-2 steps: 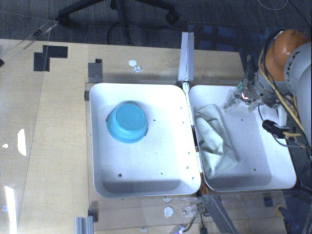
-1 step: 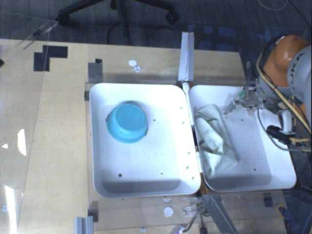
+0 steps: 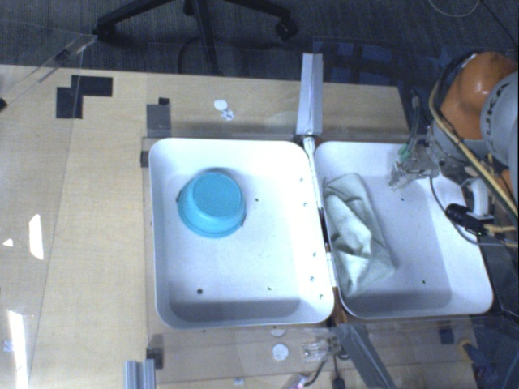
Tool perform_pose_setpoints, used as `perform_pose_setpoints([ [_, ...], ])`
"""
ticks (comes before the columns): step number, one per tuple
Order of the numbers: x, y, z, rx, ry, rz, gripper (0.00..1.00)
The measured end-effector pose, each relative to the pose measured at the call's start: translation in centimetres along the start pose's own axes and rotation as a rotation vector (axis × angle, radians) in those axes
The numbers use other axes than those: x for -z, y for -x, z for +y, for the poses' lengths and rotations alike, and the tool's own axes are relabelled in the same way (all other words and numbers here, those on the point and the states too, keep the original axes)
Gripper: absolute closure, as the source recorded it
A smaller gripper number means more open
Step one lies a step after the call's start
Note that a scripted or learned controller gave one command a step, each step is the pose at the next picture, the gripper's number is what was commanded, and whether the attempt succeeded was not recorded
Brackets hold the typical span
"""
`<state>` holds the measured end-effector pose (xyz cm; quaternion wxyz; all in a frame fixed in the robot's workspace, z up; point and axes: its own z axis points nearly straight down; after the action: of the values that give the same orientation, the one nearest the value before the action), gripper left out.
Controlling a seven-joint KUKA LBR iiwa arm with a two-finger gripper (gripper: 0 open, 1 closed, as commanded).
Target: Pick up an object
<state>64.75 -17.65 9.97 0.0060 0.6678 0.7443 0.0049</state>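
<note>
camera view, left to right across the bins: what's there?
left bin → blue bowl → divider rail → crumpled cloth in the right bin → gripper → arm's orange band

A blue bowl (image 3: 212,203) sits in the left bin; a crumpled pale cloth (image 3: 353,232) lies in the right.

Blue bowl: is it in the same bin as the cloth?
No, the blue bowl sits in the left bin; the cloth lies in the right bin.
</note>
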Motion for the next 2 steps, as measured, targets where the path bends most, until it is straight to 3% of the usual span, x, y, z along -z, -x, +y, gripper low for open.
perform_pose_setpoints([
  [1, 9.1, -2.5, 2.7, -0.126, -0.010, 0.000, 1.00],
  [2, 4.1, -6.7, -0.2, -0.041, -0.013, 0.002, 1.00],
])
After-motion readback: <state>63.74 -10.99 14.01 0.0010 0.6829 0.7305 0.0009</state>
